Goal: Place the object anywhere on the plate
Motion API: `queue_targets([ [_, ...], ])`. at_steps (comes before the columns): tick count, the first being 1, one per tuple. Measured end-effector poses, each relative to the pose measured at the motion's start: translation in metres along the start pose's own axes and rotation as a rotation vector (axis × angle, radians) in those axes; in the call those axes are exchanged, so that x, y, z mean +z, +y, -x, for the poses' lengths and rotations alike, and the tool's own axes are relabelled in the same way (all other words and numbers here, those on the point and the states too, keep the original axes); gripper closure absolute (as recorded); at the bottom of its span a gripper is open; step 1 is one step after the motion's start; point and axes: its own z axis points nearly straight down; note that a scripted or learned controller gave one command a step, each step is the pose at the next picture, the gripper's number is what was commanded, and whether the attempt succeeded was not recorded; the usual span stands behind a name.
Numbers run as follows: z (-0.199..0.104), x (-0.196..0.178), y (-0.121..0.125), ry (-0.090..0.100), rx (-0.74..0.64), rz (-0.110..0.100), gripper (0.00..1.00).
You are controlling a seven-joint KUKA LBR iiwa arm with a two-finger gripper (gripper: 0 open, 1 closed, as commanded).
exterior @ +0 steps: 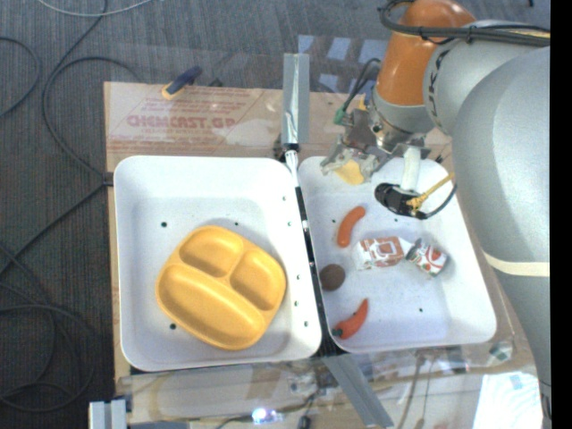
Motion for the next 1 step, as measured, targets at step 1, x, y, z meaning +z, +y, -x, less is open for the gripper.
queue_targets([
  [1, -0.0452, 0.0007, -0.0769, 0.005, 0.063, -0.002, 1.00],
])
